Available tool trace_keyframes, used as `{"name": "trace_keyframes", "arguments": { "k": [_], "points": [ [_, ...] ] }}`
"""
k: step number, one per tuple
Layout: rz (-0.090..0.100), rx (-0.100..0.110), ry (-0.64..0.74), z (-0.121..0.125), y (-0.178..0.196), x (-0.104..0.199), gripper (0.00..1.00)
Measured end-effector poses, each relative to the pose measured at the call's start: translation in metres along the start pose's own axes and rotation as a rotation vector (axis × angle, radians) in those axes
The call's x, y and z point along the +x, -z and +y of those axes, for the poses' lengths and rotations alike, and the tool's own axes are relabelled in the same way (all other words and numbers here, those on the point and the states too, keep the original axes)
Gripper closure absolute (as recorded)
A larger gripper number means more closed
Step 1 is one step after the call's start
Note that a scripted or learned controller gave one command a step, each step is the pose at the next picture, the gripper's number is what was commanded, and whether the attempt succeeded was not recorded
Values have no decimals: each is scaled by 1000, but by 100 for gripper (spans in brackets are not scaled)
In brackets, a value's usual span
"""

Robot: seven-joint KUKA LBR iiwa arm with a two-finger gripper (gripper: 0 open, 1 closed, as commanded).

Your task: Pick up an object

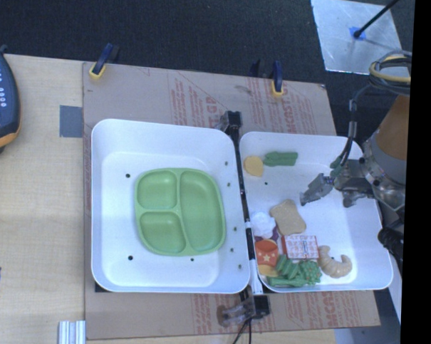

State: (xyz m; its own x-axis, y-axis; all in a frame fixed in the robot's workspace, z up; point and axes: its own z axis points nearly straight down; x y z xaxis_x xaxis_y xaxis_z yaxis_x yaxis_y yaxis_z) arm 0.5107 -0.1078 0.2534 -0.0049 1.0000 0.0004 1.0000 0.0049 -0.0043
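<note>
Gripper (334, 192) hovered open, nothing held, over right bin (363, 231) | bread slice (289, 218) lay at its 7 o'clock, apart | green plate (179, 211) sat in left bin (114, 199)

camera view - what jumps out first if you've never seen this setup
The green divided plate lies alone in the left white bin, bright against it. The right white bin holds a crowd of toy food: a green piece and a yellow disc at the far end, a bread slice mid-bin. The gripper hangs over that bin, reaching in from the right.
</note>
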Motion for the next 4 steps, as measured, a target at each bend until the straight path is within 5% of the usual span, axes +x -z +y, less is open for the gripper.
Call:
{"name": "trace_keyframes", "arguments": {
  "k": [1, 2, 3, 4],
  "points": [
    [-3, -3, 3, 56, -48, 10, 0],
    [0, 7, -1, 30, -117, 9, 0],
    [-2, -1, 0, 57, -164, -1, 0],
    [-3, -1, 0, 57, -151, -2, 100]
  ]
}}
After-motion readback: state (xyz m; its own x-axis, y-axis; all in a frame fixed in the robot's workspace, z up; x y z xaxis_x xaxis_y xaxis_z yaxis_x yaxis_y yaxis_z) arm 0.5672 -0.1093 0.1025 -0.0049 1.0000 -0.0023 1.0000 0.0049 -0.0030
